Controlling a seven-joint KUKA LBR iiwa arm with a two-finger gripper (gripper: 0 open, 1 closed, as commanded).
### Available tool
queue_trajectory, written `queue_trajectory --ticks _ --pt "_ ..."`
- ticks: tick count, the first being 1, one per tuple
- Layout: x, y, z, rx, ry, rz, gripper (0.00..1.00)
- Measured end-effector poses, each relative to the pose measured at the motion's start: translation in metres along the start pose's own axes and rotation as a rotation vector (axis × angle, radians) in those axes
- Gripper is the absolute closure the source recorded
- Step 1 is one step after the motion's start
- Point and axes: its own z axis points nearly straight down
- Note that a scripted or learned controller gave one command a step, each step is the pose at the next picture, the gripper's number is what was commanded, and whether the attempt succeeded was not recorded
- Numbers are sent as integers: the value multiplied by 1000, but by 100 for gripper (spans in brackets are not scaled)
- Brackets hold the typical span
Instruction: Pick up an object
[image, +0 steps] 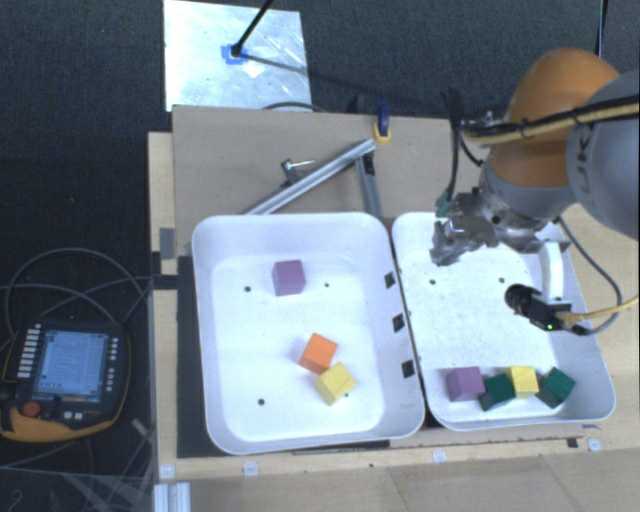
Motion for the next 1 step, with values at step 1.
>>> queue_trajectory --ticks 1 --pt "57 18 1 0 0 1 100"
